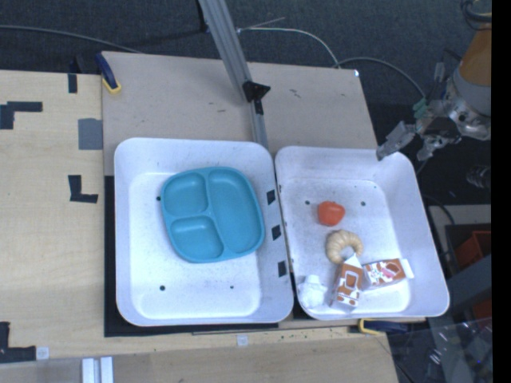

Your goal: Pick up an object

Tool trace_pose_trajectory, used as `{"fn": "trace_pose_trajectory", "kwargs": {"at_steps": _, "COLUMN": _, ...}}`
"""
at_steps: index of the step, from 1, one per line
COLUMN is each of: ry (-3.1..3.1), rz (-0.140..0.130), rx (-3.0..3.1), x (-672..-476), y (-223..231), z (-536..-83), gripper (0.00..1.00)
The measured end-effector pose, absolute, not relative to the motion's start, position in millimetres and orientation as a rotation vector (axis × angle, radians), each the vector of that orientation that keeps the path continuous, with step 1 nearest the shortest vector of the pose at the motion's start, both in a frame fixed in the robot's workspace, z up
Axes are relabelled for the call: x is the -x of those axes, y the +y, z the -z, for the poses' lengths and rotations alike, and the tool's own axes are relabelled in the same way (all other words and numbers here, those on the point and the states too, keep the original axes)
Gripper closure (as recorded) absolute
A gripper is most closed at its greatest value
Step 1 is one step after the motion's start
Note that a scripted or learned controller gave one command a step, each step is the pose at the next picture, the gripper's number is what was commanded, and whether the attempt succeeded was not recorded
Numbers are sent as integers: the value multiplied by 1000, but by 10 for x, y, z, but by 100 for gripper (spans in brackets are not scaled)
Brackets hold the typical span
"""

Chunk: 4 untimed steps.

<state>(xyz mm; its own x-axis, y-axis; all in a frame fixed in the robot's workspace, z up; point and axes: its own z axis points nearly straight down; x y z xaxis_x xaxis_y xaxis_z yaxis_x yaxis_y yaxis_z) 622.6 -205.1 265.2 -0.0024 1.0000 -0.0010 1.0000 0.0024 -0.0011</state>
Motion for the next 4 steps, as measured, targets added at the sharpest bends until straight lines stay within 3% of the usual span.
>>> {"fn": "trace_pose_trajectory", "kwargs": {"at_steps": 1, "ry": -2224, "rz": -3, "rx": 2219, "x": -6225, "y": -2053, "z": -2652, "gripper": 0}}
{"fn": "trace_pose_trajectory", "kwargs": {"at_steps": 4, "ry": -2219, "rz": -8, "rx": 2216, "x": -6245, "y": -2002, "z": -965, "gripper": 0}}
